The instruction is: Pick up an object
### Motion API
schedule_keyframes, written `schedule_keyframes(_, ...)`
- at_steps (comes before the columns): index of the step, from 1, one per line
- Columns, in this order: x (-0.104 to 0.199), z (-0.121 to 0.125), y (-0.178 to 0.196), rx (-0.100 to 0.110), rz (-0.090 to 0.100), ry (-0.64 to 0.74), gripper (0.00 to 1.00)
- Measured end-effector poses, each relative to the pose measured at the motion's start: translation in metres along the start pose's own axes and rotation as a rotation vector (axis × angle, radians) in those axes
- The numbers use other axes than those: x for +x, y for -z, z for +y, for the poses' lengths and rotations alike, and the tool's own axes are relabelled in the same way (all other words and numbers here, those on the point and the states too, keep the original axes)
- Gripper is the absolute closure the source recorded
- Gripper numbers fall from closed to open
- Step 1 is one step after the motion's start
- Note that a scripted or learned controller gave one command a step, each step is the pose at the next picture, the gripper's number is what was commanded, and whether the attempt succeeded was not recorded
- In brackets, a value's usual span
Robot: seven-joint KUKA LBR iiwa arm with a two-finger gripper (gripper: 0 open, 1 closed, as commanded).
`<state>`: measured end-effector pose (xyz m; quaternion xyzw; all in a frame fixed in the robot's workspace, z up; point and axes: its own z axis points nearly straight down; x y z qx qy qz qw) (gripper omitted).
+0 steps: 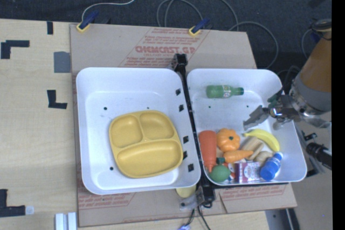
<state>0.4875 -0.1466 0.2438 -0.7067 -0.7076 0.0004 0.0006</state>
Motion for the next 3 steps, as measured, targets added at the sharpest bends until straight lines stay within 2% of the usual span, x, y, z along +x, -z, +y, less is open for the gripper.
schedule_keyframes(1,0.024,0.028,-0.157,-0.012,-0.019,-0.009,0.0)
schedule_keyframes(2,0.03,0.026,-0.143,0.0,-0.002,-0.002,1.0)
schedule_keyframes(3,0.112,0.081,-0.054,-0.012,0.002,0.01,1.0)
